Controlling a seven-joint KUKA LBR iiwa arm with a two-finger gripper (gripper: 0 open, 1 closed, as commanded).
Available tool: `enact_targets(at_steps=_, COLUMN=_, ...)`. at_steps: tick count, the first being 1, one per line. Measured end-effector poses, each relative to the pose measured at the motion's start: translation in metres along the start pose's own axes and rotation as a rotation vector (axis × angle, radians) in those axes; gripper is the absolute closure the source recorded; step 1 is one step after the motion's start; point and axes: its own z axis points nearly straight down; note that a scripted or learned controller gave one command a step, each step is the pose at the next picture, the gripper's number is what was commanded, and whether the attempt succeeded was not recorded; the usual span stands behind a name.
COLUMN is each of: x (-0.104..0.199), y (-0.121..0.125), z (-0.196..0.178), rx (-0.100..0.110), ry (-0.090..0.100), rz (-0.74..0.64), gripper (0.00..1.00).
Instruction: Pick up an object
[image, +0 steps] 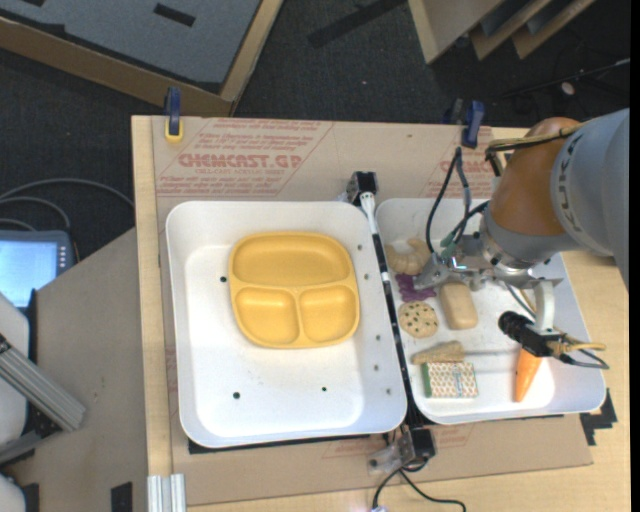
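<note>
Right bin (570, 400), crowded; hand (447, 268) inside.

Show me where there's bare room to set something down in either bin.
The left bin has bare floor below and left of the yellow tray. The right bin is crowded: cookie, carrot and other toys, with the arm above.

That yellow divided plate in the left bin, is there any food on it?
Empty. All three compartments of the yellow plate show bare yellow surface.

Glossy yellow plastic tray (294, 288) – smooth white plastic bins (190, 330), matt.
</note>
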Motion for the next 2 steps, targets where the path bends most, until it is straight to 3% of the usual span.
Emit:
enact_targets(at_steps=1, x=0.0014, y=-0.0003, z=-0.0063, rx=0.004, ry=0.005, rz=0.001, gripper=1.0)
enact_targets(at_steps=2, x=0.0014, y=-0.0006, z=-0.0057, rx=0.005, ry=0.005, rz=0.001, gripper=0.0)
